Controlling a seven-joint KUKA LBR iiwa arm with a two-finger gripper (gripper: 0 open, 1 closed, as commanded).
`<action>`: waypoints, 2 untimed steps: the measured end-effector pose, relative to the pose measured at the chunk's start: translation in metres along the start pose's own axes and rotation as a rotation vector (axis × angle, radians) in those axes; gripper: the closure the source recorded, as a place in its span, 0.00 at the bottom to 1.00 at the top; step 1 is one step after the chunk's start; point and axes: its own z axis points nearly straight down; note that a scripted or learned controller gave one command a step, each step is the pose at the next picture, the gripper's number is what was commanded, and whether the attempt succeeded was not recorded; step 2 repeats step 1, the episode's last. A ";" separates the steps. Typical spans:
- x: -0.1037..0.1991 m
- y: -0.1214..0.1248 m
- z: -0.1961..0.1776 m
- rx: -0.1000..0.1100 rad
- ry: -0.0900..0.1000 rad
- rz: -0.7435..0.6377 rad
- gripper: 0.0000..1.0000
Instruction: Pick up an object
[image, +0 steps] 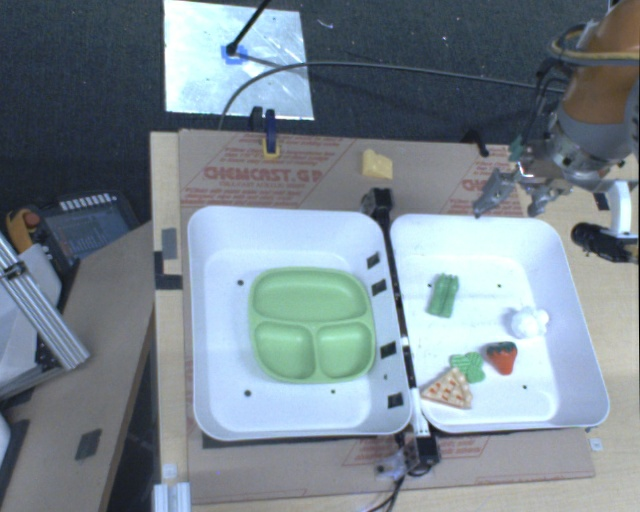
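Well apart: claw (512, 195) above bin's far rim, strawberry (502, 357) nearer.

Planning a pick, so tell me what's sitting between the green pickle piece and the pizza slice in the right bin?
In the camera view, a small green leafy toy lies between the green pickle piece and the pizza slice, close above the slice.

We see the arm (598, 95) enter from the right, wrist bent down, gripper (512, 193) hanging with fingers (487, 197) spread, nothing between them.
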 end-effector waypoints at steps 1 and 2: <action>0.000 0.002 -0.007 -0.011 -0.002 -0.002 0.00; 0.000 0.002 -0.007 -0.011 -0.002 -0.002 0.00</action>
